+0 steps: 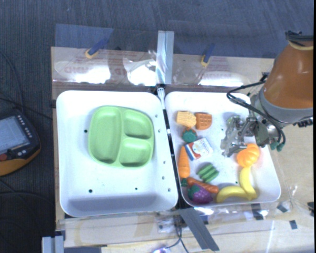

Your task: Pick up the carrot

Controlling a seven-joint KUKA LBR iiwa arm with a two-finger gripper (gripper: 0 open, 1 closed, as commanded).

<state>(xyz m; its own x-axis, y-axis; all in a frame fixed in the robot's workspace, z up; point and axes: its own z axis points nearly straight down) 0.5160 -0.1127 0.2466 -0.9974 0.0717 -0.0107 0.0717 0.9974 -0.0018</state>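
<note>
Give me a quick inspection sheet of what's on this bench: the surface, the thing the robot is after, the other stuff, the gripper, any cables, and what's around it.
Surface: two shallow white bins side by side, left bin and right bin.
Job's thing: carrot lies along the right bin's left wall, untouched.
Clutter: green divided plate in the left bin; banana, orange fruit, purple grapes, green vegetable, small carton and other toy foods in the right bin.
Gripper: gripper sits over the right bin beside the orange fruit, apart from the carrot.
Cables: black cable loops by the arm.
Surroundings: handheld controller on dark carpet, left.
</note>
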